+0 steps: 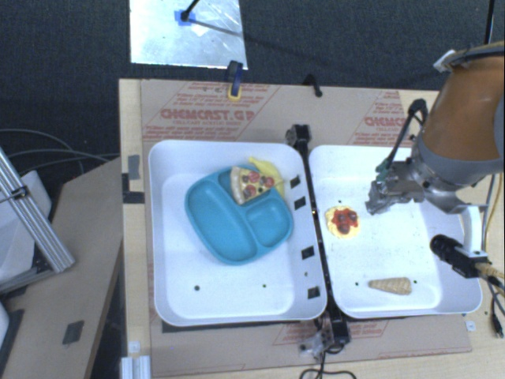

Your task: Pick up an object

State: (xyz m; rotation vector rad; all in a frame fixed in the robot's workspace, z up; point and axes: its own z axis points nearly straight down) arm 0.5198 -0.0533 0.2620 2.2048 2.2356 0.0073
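I'm taking the tart (343, 221) as my marker: a small round pastry with red topping, lying flat on the floor of the right bin (442, 294), close to the divider between the bins. The gripper (381, 198) hangs just to the tart's right and a little behind it, low over the bin. Nothing sits in it as far as I can see, and whether it is spread or closed I cannot tell; it reads as one dark grey lump from here. So the pick is not done: nothing is lifted, and the tart rests untouched. A cone (390, 286) lies on its side nearer the front, well apart from the tart. Across the divider, in the left bin (170, 235), a blue tray (225, 227) carries a pizza slice (251, 184) at its rear corner. I judge the tart the nearest target; what remains is to line up, descend, close and lift.
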